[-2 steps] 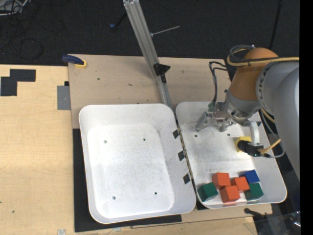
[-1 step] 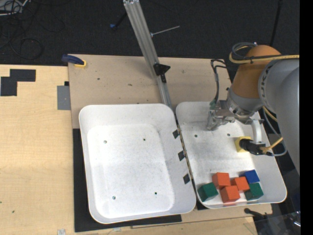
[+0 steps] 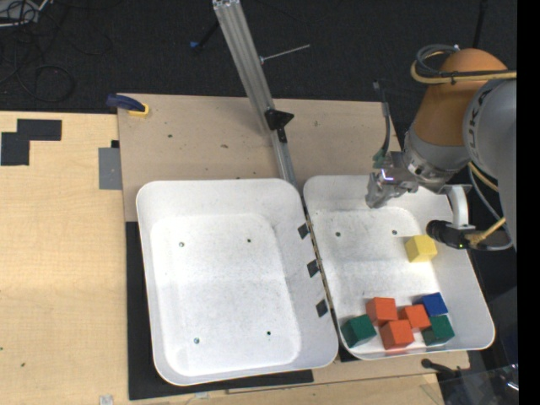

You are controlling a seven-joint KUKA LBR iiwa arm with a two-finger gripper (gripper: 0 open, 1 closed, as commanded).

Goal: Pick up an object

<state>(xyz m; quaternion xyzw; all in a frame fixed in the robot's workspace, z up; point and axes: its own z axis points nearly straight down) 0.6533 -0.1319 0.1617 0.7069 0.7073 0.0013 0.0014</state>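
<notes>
Nothing is picked yet: the gripper (image 3: 381, 194) hovers over the right bin's (image 3: 354, 194) far end, its grip state impossible to tell, well apart from the yellow block (image 3: 420, 248) and near-corner cluster (image 3: 400, 320).

a yellow block (image 3: 420, 248) lies alone in the right bin (image 3: 354, 226), near its right wall, turned a little askew; well apart from it, by the bin's near edge, a cluster sits packed together: three orange blocks (image 3: 397, 320), touching one another; a green block (image 3: 359, 330) at the cluster's left; a blue block (image 3: 434, 304) at its right; a second green block (image 3: 439, 330) just below the blue one
</notes>
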